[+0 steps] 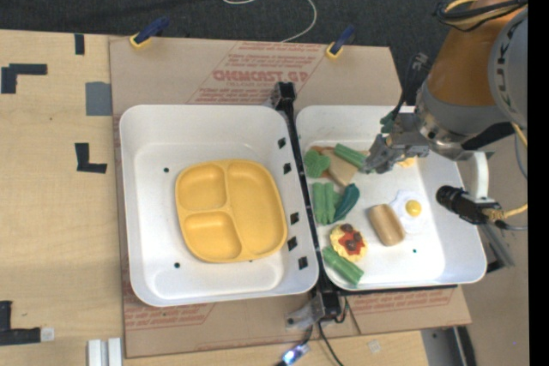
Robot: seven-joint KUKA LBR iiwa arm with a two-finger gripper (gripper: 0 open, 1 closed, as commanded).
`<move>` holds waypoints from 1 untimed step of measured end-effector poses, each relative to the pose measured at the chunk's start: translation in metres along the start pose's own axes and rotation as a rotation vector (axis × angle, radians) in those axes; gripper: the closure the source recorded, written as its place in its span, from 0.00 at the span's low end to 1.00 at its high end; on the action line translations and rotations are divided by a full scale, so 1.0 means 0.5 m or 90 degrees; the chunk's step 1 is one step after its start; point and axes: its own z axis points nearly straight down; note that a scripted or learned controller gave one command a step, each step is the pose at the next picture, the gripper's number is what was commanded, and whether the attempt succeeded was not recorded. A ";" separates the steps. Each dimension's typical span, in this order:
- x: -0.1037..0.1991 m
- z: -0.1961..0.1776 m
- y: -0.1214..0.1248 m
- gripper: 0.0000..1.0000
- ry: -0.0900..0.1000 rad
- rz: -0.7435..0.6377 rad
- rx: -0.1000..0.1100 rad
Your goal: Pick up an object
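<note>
Left white bin (137, 184) has a yellow divided plate (230, 210) sitting in it, closer to its right wall. Both bins are on a cardboard sheet (249, 73), held by two blue-yellow clamps (149, 32) at its far edge.

Wooden bench (51, 210), brown cardboard sheet (249, 77) flat on it, two white bins on the cardboard, left bin (150, 133), right bin (455, 257), touching side by side

Gripper (383, 153) above toy food (352, 219) — right bin (459, 266)
</note>
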 end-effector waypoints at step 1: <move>0.114 0.021 0.021 1.00 0.000 0.000 0.002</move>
